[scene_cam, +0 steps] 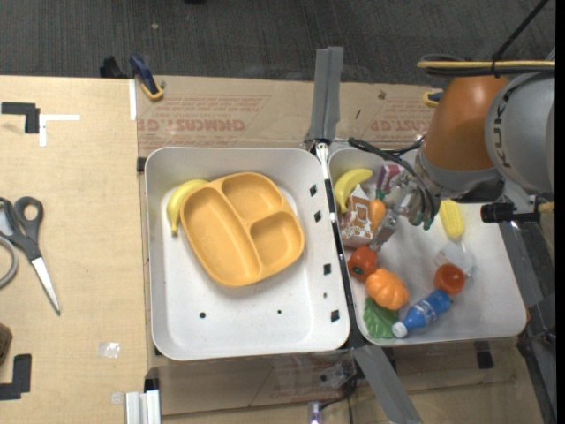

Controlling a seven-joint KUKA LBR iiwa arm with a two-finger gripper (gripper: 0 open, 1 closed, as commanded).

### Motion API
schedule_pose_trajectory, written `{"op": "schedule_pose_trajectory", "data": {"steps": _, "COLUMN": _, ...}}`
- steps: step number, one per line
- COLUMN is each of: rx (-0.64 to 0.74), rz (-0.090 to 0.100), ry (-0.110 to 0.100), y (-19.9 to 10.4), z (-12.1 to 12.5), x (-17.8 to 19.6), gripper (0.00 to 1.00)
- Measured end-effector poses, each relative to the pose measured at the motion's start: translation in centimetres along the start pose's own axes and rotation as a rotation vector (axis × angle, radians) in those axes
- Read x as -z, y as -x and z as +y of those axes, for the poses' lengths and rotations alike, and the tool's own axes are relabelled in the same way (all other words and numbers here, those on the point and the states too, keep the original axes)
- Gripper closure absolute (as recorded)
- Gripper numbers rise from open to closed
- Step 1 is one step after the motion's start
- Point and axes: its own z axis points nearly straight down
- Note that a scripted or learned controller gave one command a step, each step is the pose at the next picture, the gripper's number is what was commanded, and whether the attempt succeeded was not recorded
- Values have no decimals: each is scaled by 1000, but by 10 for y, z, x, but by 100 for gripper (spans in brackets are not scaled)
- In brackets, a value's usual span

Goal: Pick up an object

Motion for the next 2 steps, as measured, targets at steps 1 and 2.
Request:
{"op": "schedule_pose_trajectory", "data": {"steps": 1, "rx": -115, "rz": 6, "ry": 2, "y": -90, "z": -39, "x": -2, "gripper": 0}}
{"op": "schedule_pose_trajectory", "data": {"steps": 2, "rx": -178, "rz": 5, "ry": 3, "y": -101, "z": -49, "x": -2, "gripper": 0}}
